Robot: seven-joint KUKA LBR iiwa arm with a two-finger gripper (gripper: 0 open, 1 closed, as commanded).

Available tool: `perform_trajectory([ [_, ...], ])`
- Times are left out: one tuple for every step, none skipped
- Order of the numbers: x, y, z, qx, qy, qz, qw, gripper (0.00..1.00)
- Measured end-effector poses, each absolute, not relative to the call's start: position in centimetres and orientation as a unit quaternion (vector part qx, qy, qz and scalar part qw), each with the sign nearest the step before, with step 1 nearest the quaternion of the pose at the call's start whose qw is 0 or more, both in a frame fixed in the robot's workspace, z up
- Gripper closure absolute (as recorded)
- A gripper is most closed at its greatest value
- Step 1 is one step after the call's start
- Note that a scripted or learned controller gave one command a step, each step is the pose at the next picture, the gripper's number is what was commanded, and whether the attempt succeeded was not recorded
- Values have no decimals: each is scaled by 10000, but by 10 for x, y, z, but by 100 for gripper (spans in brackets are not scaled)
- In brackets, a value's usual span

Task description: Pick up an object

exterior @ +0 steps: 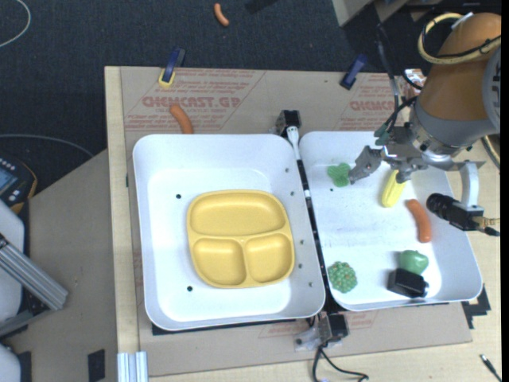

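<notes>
Camera view
Arm: grey with an orange band above the wrist, it reaches in from the right and hangs over the far part of the right bin [469, 253].
Gripper [380, 170]: two dark fingers spread apart, one pointing left toward the small green piece, the other pointing down by the yellow piece; nothing sits between them, so it is released.
Small green piece [339, 174]: lies on the bin floor just left of the left fingertip, close to it; whether they touch cannot be told.
Yellow piece [390, 189]: upright-looking stick just below the right finger, its top hidden by the gripper.
Orange sausage [420, 220]: nearer the camera and to the right of the gripper, lying on the bin floor, apart from the fingers.
Green pepper [413, 260]: well nearer the camera than the gripper, just beside and above a black block [407, 283].
Green knobbly ball [342, 276]: near the front left corner of the right bin, well apart from the gripper.
Left bin [151, 213]: far to the left of the gripper, it holds a yellow divided tray [238, 237] with three compartments.
Bench: a second orange sausage [182, 118] lies on the cardboard beyond the left bin.
</notes>
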State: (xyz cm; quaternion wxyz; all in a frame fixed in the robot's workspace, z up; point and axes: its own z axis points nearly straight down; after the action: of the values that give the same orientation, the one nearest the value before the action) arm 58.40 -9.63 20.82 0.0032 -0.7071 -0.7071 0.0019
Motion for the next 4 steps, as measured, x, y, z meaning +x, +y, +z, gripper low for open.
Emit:
perform_trajectory([
  [583, -103, 162, -7075, -7067, 19, 29, 0],
  [573, -109, 110, -7076, -7066, 23, 35, 0],
  [573, -108, 83, -7072, -7070, 13, 26, 0],
  [574, -108, 95, -7078, -7064, -1, 2, 100],
])
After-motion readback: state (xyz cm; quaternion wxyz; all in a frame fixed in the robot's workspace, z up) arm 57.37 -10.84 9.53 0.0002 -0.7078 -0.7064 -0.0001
